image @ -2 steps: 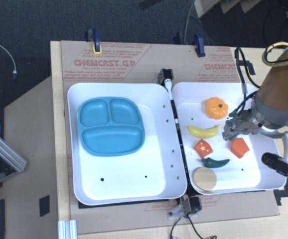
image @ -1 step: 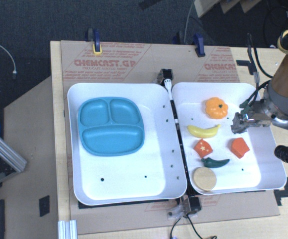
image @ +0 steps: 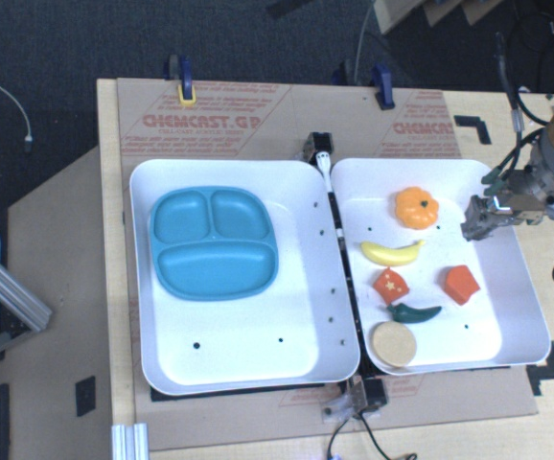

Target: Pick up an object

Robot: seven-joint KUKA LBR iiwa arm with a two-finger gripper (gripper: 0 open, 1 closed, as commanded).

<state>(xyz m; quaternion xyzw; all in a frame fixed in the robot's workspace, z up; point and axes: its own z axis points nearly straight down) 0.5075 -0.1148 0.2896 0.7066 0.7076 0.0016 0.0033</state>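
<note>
We should centre our gripper [image: 478, 220], whose opening we cannot tell, squarely above the nearby pumpkin [image: 416, 207] before descending.

Hand [image: 478, 220] hovers over right bin [image: 517, 286], seemingly beside pumpkin [image: 416, 207].

I see the gripper [image: 480, 220] over the right bin's [image: 507, 348] right side. Everything lies left of the jaws. The pumpkin [image: 417, 207] sits nearest, just left. The banana [image: 391, 252] lies farther left and a little nearer me. The block [image: 460, 284] rests below the jaws, slightly left. The strawberry [image: 391, 285] and pepper [image: 414, 311] lie left of the block, the disc [image: 393, 344] nearest me. The left bin [image: 248, 353] holds the plate [image: 215, 242], well apart.
</note>
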